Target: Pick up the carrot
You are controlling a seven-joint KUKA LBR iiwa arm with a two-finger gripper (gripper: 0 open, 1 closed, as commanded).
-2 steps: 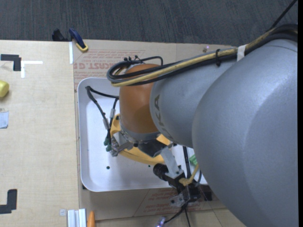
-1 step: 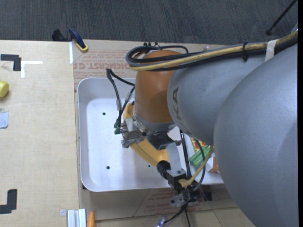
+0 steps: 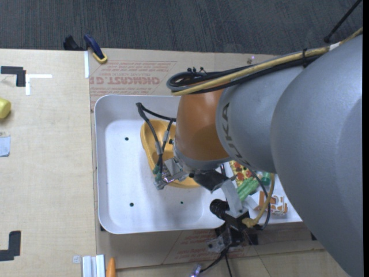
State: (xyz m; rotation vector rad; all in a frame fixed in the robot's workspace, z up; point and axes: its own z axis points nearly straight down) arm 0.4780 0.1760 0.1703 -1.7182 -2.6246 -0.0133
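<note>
On cardboard [image 3: 132,77] behind bin [image 3: 115,172], mirrored "CHIMCAST" lettering

Arm [image 3: 277,126] above bin [image 3: 115,178]

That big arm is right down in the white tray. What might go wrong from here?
The arm hides much of the white bin, so the carrot cannot be made out from above; a grab might miss. The gripper sits low by a yellow object and could nudge or seize that instead. Loose cables hang close and might snag.
</note>
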